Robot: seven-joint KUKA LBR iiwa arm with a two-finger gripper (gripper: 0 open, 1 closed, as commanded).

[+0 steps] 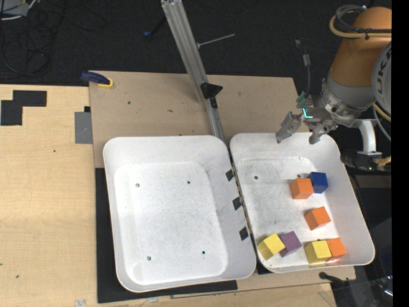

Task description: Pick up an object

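Orange cube [301, 188] unpicked | jaws [298, 130] apart, empty, above right bin [268, 165] | you must descend onto a cube next

Light falls evenly from above on my bench [160, 104], bright and diffuse. The two white bins [167, 216] come close to overexposed, their floors showing only faint grey speckle and no hard glare. Shadows are soft: a thin dark rim under the bins' near edges, and short smudges beside the blocks [307, 219] in the right bin. Beyond the bench's far edge the background drops to near black. Focus is fair overall, though edges look slightly soft and grainy, and my orange band [358, 50] is a little blurred.
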